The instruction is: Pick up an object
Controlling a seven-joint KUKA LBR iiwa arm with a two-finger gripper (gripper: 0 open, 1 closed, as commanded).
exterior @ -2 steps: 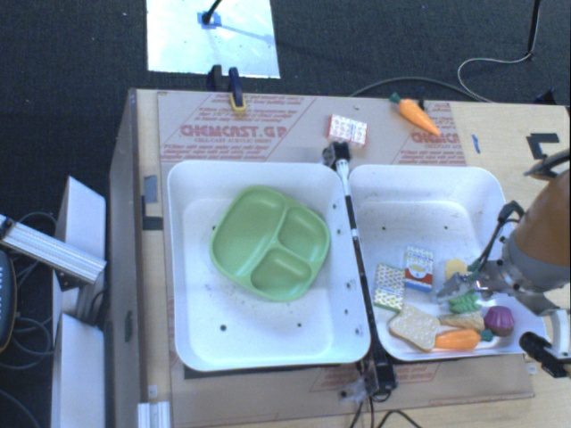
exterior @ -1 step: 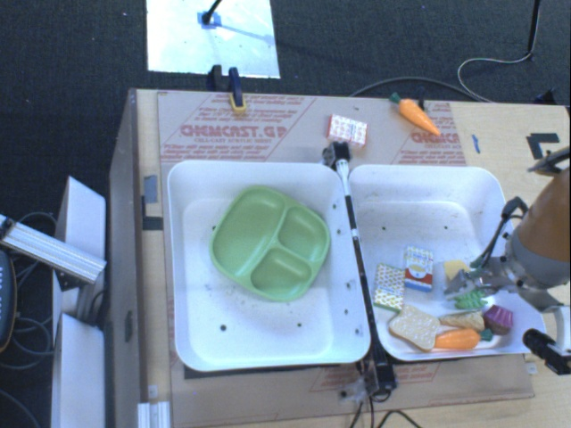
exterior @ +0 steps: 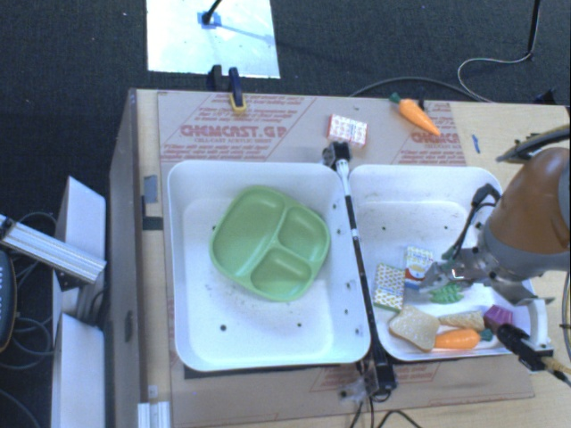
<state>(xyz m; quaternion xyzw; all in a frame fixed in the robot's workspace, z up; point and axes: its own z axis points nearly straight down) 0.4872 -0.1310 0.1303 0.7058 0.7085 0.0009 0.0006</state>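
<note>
A: Objects lie heaped in the near corner of the right bin [exterior: 393, 194]. Nearest the front edge sit an orange carrot [exterior: 458, 339] and a tan bread slice [exterior: 414, 327], touching each other. A purple piece [exterior: 497, 315] rests just right of the carrot.

B: And a bit farther back?

A: A patterned card [exterior: 388, 286] lies beside the divider, with a small blue, white and red packet [exterior: 417, 266] next to it. A green item [exterior: 445, 294] shows just beneath the jaws [exterior: 439, 276].

B: What are the jaws doing?

A: They hang low over the pile, right at the green item and the packet. I cannot tell whether they are spread or closed, nor whether anything sits between them. The arm [exterior: 535, 217], grey with its orange band, comes in from the right.

B: And the left bin [exterior: 192, 266]?

A: It carries a green divided plate [exterior: 270, 242], tilted a little, well apart from the jaws.

B: Anything beyond the bins?

A: On the counter [exterior: 250, 127], a second carrot [exterior: 417, 114] lies at the far right, a small red and white box [exterior: 347, 130] near the middle, and a yellow and black clamp [exterior: 234, 89] at the far edge.
</note>
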